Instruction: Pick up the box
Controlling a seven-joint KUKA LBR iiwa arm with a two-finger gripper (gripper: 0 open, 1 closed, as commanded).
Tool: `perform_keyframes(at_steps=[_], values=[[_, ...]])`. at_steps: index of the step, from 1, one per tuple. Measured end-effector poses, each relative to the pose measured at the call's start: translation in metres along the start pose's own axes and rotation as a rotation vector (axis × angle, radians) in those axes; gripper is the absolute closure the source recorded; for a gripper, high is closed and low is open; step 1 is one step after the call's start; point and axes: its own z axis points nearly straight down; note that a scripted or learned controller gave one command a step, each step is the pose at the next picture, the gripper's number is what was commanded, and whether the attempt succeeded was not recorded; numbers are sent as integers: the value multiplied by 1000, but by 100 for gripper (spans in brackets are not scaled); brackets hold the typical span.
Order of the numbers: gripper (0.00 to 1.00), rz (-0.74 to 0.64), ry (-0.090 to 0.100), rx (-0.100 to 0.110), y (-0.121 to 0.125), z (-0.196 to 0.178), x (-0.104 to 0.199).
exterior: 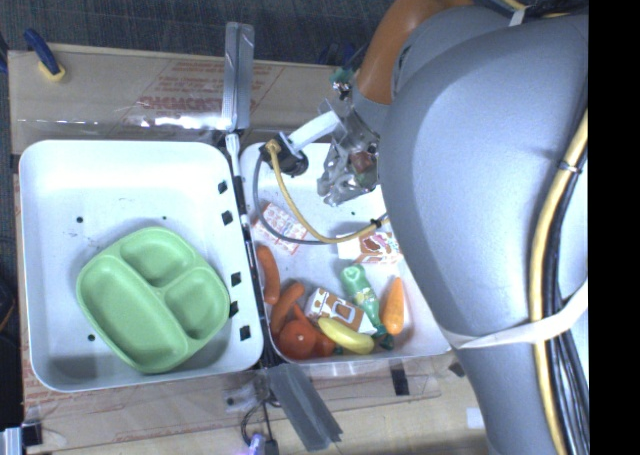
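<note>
Gripper (345, 175) hanging over right bin's (436, 338) far end, finger state impossible to tell; box (336, 309) down near front rim, crowded among toy food.

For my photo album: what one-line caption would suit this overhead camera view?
Grey arm's end effector hovers over the right bin of toy food and a box; green divided plate in the left bin.

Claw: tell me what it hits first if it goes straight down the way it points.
Most likely bare floor of the right bin. The claw hangs over its upper part, with a white-and-red packet to its left and a small box below and right in the picture. Depth is hard to judge from this slant.
</note>
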Motion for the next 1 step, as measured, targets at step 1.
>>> perform_keyframes(at_steps=[1], values=[[100, -52, -4, 1, -13, 28, -72]])
